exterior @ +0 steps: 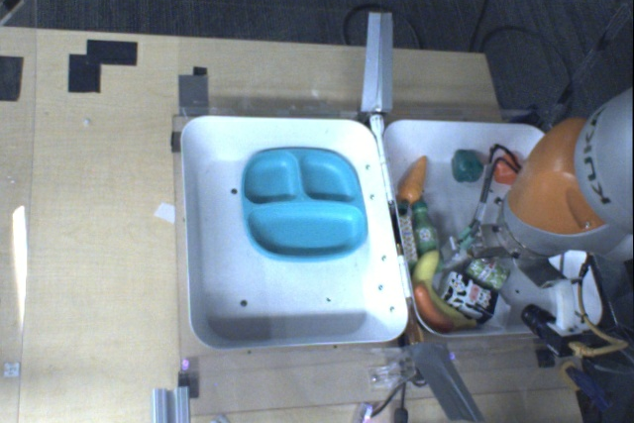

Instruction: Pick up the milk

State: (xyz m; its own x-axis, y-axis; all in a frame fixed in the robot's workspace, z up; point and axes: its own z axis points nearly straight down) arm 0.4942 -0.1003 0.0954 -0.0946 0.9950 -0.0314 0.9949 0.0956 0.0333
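Camera view: gripper (pixel 482 253) low in the right bin (pixel 441 146), cannot tell from here if it is closed or gripping anything. Milk (pixel 469 293), a black-and-white carton lying tilted at the bin's 6 o'clock, sits just beside the gripper at its 6 o'clock, maybe touching. Banana (pixel 426 267) and green bottle (pixel 423 228) crowd it at 9 to 10 o'clock. Judgement: approach straight down over the carton's narrow sides, avoid nudging the fruit, lift slowly. Blue tray (pixel 302 201) in the left bin (pixel 213 243) irrelevant

Black letters "KU" show on the arm's grey housing (pixel 612 175); print on the carton (pixel 468 293) is illegible.
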